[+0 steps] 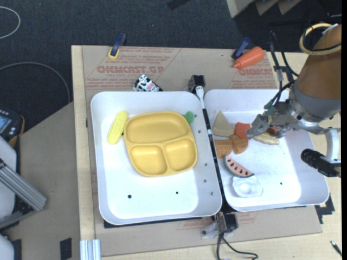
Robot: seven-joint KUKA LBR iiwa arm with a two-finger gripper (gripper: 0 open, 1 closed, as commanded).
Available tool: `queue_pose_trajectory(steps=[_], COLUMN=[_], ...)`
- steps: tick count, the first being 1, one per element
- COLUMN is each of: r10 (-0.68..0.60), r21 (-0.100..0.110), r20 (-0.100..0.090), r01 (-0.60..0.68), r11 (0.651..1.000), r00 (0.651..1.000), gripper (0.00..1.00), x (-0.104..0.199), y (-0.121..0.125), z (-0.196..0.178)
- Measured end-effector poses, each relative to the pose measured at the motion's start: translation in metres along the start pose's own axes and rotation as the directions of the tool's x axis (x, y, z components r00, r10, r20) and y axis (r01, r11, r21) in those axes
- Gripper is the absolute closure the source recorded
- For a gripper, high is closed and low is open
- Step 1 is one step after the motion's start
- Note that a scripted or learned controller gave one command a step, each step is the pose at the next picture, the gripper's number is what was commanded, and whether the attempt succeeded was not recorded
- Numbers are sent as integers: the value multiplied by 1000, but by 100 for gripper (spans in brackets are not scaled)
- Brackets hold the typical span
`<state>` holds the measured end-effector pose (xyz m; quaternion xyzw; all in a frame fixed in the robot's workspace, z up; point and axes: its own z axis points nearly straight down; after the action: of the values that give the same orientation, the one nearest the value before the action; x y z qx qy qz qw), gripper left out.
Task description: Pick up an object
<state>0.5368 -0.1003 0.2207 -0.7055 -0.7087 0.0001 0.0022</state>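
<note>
Gripper (pixel 264 124) is positioned low in the right bin (pixel 303 196), beside a red piece (pixel 242 129). Jaw state cannot be told. Fingers are best centred over one item before closing.

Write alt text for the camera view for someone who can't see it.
A grey and orange robot arm's gripper hovers over toy food in the right bin, near a watermelon slice. The left bin holds a yellow divided plate and a corn cob.
</note>
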Motion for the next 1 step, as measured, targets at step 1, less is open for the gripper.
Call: queue_pose_trajectory(steps=[1], r10=[-3], r21=[-6], r20=[1], r01=[3], r11=[1000], r00=[1000], gripper=[100], x=[62], y=[8], z=[-11])
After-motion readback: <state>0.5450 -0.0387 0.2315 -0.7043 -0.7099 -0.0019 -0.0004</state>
